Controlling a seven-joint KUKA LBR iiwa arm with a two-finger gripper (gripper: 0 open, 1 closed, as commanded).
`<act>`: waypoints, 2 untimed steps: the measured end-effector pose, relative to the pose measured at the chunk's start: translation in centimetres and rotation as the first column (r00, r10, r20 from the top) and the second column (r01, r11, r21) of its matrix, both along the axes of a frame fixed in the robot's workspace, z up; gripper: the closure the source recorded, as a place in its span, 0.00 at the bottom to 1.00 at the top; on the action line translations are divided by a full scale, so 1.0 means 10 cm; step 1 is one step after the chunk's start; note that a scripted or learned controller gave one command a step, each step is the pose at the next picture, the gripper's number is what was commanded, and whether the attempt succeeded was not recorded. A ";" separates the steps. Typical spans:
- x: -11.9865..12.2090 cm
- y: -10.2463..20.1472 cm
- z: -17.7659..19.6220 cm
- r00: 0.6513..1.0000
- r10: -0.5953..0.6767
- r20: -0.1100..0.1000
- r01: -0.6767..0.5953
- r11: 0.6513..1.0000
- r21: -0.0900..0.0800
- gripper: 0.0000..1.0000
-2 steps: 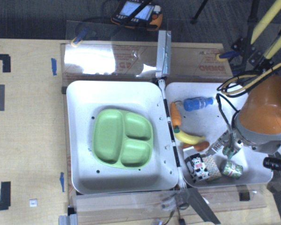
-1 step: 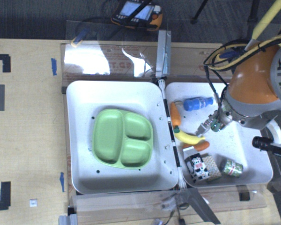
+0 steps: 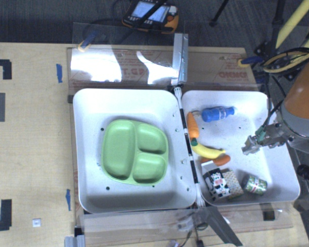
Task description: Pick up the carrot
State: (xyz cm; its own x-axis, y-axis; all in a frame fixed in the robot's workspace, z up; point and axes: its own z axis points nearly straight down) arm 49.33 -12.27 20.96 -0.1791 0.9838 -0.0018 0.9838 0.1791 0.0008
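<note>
The gripper (image 3: pixel 251 145) hovers over the right bin (image 3: pixel 257 103), its fingers too blurred to tell how far apart, nothing visibly between them; the carrot (image 3: pixel 193 126) lies well apart, along the bin's left wall, above a banana (image 3: pixel 208 151).

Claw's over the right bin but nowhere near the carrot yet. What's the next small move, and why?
Probably slide the claw toward the view's left, across the right bin. The carrot lies along the bin's left wall, above the banana and beside the blue bottle, so line up over it before descending.
</note>
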 end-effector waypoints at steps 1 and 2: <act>-0.03 -0.26 -0.20 0.987 -0.160 -0.004 0.160 0.987 0.002 1.00; 0.66 -0.40 -1.16 0.966 -0.257 0.001 0.257 0.966 0.000 1.00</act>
State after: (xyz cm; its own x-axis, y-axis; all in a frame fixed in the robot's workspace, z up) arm 55.92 -16.27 9.32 0.0797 0.9968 -0.0014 0.9968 -0.0797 0.0015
